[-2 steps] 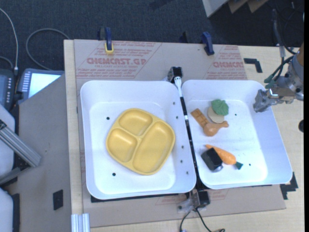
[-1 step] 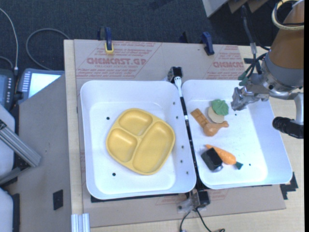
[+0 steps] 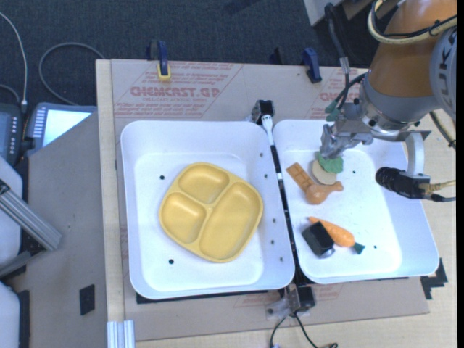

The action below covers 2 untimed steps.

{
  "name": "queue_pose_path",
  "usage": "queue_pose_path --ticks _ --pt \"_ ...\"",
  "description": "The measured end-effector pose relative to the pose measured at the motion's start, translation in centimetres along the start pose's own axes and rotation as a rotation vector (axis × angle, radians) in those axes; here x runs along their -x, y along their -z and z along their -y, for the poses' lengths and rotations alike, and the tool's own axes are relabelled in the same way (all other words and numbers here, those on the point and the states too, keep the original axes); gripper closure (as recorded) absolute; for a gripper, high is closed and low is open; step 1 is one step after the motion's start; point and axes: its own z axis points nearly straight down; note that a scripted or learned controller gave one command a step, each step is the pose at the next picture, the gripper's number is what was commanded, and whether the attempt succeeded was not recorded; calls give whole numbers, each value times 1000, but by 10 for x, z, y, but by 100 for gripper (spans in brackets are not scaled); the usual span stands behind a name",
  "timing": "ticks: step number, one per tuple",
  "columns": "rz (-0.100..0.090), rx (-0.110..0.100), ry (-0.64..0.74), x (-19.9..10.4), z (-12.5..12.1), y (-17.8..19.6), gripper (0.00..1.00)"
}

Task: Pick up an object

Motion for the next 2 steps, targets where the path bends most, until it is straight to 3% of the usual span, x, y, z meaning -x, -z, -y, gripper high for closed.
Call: queue_pose_path --ticks 2 --pt "0 2 0 -107 -41 -1 100"
